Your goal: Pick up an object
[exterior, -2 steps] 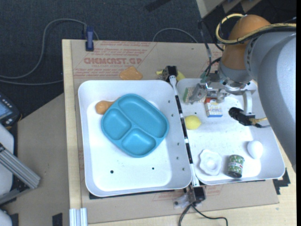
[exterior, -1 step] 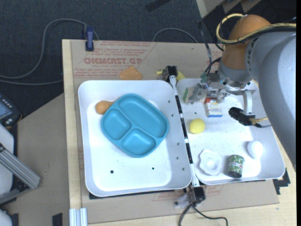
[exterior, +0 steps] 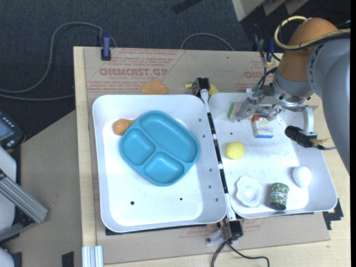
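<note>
Landmark: ball (exterior: 235, 150), yellow, lying in the right bin (exterior: 281, 160) close to its left wall.
Pincer: the pincer (exterior: 257, 103) hangs beyond the ball, over the bin's far end, on the arm (exterior: 328, 65) that comes in from the ball's right. I cannot tell whether it is released or clenched, and nothing can be made out in its grip.
Likely target: carton (exterior: 262, 129), small and white with red and blue print, beyond the ball and slightly right, just under the pincer. This is a judgement from closeness alone.
Other candidate: grey-green piece (exterior: 238, 112), straight beyond the ball. I cannot tell whether it touches the pincer or only lies beside it.
Nearer than the ball: white cup (exterior: 248, 191), green can (exterior: 278, 196) upright just right of it, and egg (exterior: 302, 176) further right.
Left of the ball: blue plate (exterior: 159, 147) in the left bin (exterior: 161, 204), with an orange lump (exterior: 118, 127) tucked partly under its far-left edge.
Why so placed: the right bin's things lie loose and mostly apart, probably so the pincer can drop on one without knocking its neighbour. The pincer is poised over the most crowded corner, which makes a clean pick harder.
Writing: "CHEMCAST GP" in red on the bench (exterior: 139, 68), beyond and left of the ball. The print on the carton and can is too small to read.
</note>
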### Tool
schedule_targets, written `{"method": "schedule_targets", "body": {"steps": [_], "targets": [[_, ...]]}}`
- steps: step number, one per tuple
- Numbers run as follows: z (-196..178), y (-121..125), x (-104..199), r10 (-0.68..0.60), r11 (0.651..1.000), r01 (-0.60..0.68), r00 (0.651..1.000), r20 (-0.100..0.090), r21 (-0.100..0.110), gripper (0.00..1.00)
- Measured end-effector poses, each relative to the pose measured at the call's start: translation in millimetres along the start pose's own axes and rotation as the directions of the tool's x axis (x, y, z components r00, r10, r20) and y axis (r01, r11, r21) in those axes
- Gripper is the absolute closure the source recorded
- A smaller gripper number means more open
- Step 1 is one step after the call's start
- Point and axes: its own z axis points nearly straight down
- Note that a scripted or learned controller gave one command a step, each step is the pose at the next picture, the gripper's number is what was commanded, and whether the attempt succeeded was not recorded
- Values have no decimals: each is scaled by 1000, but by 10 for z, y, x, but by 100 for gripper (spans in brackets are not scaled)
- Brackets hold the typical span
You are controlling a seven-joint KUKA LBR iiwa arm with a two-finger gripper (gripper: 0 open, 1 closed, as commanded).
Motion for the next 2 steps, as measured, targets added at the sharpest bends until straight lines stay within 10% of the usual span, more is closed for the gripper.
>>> {"method": "schedule_targets", "body": {"steps": [2], "targets": [[-16,-115,271,1,1000,-1,1000,13,-21,0]]}}
